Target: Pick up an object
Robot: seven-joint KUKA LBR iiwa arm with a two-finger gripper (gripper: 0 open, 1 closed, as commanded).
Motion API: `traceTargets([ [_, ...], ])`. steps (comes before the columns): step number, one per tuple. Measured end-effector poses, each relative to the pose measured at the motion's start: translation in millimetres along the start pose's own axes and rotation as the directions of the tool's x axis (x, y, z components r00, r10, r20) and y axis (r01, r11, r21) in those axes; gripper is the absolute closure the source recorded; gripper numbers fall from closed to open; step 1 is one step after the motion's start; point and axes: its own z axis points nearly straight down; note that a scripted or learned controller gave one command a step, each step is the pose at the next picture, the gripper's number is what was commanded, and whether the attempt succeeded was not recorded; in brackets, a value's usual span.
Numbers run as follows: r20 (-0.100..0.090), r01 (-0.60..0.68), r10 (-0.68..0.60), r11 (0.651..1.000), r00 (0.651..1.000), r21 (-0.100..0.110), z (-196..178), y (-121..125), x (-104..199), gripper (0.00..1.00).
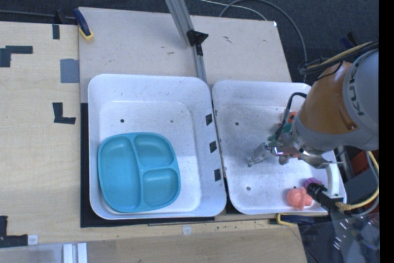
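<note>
A small pink-orange object [298,196] lies in the near right corner of the right bin [240,101]. A small purple piece [312,182] sits just beside it, partly under a black cable. My gripper [263,153] hangs low over the middle of the right bin, pointing left, some way up and left of the pink object. Nothing shows between its fingers. The arm with its orange band [326,109] comes in from the right.
The left bin [111,92] holds a light blue divided plate [139,171] at its near left. A metal rod [178,6] slants down to the gap between the bins. Cables [332,197] run along the right bin's near right rim.
</note>
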Motion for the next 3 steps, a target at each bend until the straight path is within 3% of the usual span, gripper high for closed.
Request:
traceTargets([
  [1,0.0,0.002,-0.002,1.0,1.0,-0.003,-12,1,0,1.0],
  [3,0.003,0.001,-0.001,1.0,1.0,-0.013,-112,0,10,1.0],
])
